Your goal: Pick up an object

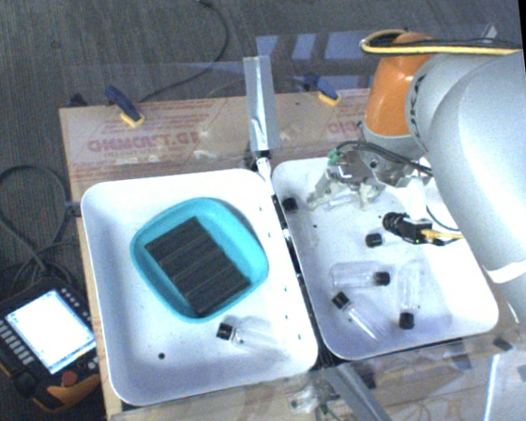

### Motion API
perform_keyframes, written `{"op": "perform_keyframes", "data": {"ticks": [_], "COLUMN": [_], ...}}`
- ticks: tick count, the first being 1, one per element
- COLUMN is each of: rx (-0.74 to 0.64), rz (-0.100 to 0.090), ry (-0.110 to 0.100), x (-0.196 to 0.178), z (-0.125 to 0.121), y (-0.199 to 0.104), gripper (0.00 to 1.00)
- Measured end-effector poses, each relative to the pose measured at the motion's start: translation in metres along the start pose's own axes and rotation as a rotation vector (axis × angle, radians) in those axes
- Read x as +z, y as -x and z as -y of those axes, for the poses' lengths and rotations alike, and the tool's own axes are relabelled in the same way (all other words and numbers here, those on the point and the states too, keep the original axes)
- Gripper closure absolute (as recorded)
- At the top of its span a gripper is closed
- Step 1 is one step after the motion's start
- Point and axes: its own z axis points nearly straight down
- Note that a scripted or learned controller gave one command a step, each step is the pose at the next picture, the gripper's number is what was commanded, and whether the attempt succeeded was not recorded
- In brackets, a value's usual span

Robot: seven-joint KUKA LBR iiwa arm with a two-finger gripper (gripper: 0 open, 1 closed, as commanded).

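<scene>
1. The arm (pixel 484 161) fills the right of the frame, its orange band at upper right.
2. The gripper (pixel 349 181) sits at the upper left of the right bin (pixel 464 319); how it stands cannot be told.
3. Clear vials with black caps lie across the right bin: one (pixel 355 312) at lower centre, another (pixel 408 297) to its right.
4. The left bin (pixel 129 362) holds a blue dish (pixel 148 237) with a black pad (pixel 196 264) in it.
5. One vial (pixel 239 331) lies below the dish.
</scene>
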Motion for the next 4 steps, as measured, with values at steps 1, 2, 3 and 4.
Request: {"op": "perform_keyframes", "data": {"ticks": [1,2,3,4], "rx": [0.0,0.148,0.149,0.114], "rz": [0.006,0.001,0.002,-0.002], "ry": [-0.009,0.019,0.017,0.014], "x": [-0.007,-0.137,-0.136,-0.024], "z": [0.002,0.001,0.001,0.069], "y": [0.002,-0.023,-0.023,0.037], "gripper": [1.0,1.0,0.0,0.0]}}
